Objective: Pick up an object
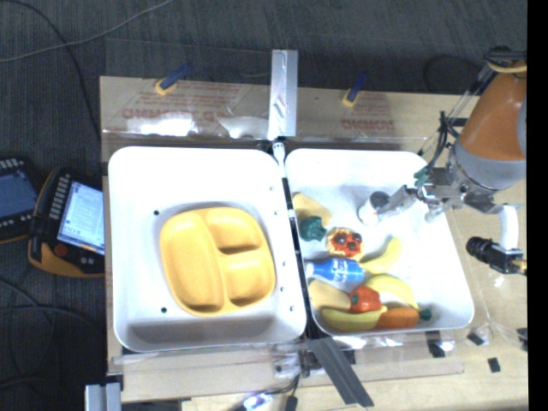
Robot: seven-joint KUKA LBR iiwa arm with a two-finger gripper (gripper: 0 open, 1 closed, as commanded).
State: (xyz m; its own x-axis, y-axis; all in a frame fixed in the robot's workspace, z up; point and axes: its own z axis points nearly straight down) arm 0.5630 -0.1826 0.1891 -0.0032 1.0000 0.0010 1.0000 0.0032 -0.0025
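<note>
2 white bins (128,229), 1 yellow tray (218,259)

Lying partly buried under its neighbours: the bottom banana (351,318), with a red pepper-like piece (366,299) and an orange piece (397,318) overlapping it. Tucking its upper end beneath a dark green lump (312,228) too blurred to identify: a yellow piece (308,206) by the bin divider. Showing a face-like pattern too small to read: an orange-and-red toy (345,241). Blurring at the tip of the gripper (380,203), finger spacing impossible to judge. Running off the right edge: the arm (495,135). Getting cut by the left edge: a dark device (19,197).
</note>
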